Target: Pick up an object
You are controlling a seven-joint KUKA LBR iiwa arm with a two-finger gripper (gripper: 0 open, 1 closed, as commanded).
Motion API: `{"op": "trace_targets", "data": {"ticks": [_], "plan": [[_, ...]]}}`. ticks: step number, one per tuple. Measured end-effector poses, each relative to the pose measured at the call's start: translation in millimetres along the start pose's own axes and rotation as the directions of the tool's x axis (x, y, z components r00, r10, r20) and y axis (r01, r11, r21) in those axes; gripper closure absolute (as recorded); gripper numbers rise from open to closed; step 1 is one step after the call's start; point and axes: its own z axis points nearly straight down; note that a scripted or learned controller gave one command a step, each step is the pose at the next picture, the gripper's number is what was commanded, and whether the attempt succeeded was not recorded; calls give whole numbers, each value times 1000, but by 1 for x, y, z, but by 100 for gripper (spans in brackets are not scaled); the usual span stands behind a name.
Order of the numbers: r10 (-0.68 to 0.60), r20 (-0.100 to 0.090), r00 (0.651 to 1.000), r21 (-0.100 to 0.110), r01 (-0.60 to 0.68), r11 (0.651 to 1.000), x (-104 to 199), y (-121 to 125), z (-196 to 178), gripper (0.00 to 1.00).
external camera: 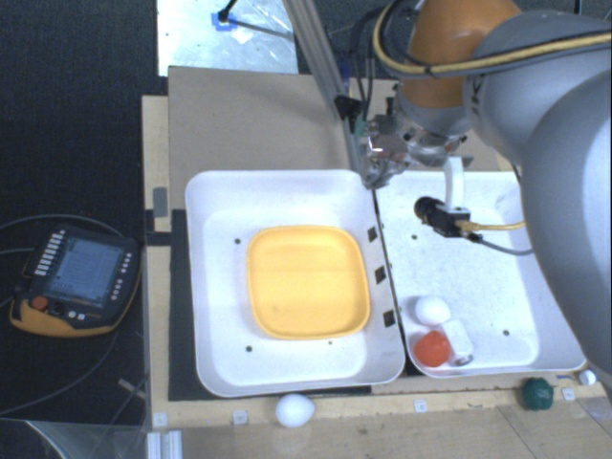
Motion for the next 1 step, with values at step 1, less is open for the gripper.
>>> {"op": "trace_targets", "data": {"ticks": [1], "plan": [[1, 0, 1000, 1, -1, 1000, 48, 6, 9, 100]]}}
